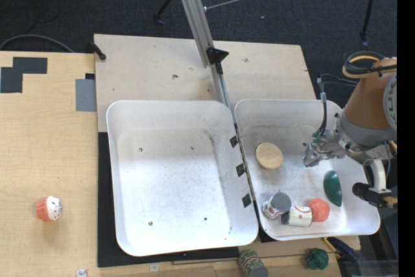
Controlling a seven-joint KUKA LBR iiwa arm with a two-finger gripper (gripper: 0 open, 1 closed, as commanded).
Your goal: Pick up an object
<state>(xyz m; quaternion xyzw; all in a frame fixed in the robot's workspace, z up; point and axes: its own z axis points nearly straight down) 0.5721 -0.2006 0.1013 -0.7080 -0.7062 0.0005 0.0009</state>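
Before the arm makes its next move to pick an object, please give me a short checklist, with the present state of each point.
1. Objects available in right bin: ok; tan disc, green piece, red ball, small cup.
2. Gripper over right bin: ok.
3. Gripper above a target: not ok; it hangs between disc and green piece.
4. Fingers: cannot tell.
5. Object held: not ok.

Matt speckled white plastic bins (168, 115)
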